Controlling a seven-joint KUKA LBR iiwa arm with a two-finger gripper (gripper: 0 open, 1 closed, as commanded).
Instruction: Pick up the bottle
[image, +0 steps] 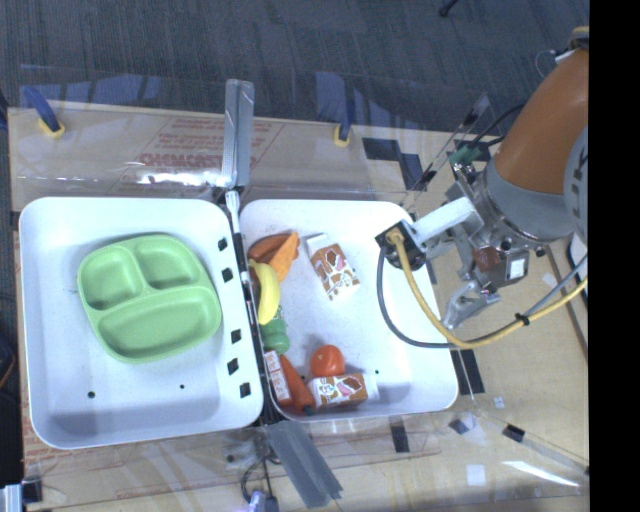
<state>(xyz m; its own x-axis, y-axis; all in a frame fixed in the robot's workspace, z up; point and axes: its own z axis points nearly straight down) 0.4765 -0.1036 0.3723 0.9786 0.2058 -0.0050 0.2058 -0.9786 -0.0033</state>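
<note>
Two white bins side by side, seen from above. Left bin (60, 400) holds a green divided plate (150, 295). Right bin (400, 390) holds the clutter, all packed vs. its left wall and front edge: carrot (277, 250), banana (266, 290), small carton (334, 268), tomato (327, 360), something green (275, 335), and what looks like the bottle (338, 391), lying on its side near the front edge. Robot gripper (470, 303) hangs over the bin's right rim, well apart from the bottle; can't tell how wide it is. Risk: bottle touches the tomato and sits close to the wall, so a grab could slip or catch a neighbour. Labels too small to read; faint red print on the bench (190, 145), illegible.
</note>
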